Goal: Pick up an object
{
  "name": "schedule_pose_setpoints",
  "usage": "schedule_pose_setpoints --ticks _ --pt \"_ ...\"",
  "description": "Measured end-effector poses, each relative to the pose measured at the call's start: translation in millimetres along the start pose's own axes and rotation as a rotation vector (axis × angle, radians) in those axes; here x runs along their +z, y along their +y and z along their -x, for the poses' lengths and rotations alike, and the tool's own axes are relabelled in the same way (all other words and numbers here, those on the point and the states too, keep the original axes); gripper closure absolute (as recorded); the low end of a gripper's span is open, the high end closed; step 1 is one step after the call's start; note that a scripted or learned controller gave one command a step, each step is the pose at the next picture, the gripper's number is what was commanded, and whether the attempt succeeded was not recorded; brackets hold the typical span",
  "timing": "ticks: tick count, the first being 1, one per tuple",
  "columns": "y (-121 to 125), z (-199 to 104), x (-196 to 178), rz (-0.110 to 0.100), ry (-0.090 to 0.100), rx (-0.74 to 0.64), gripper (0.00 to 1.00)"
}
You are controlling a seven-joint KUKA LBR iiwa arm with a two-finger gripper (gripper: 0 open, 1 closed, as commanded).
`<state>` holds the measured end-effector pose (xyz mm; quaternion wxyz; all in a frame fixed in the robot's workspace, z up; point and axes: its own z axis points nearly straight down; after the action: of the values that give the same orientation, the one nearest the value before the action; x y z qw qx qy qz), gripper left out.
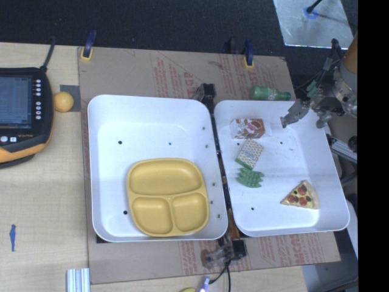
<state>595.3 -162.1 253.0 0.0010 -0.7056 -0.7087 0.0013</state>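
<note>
Objects for picking lie in the right bin: a pizza slice toy near the front right corner, a green leafy piece and a checked packet toward the left wall, and a red-and-white wrapper behind them. Over the bin's far right corner hangs the gripper, nothing between its fingers; whether they are spread, I cannot tell. Next door, the left bin holds a yellow divided tray. A green bottle lies behind the bins, a teach pendant far left.
</note>
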Motion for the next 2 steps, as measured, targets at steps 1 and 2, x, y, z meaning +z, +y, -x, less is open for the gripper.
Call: schedule_pose_setpoints --ticks 1,2 --pt "30.5 -52.5 72.4 -0.003 0.000 -0.002 0.00" --pt "-68.9 -59.0 162.5 -0.003 0.001 -0.001 0.00"
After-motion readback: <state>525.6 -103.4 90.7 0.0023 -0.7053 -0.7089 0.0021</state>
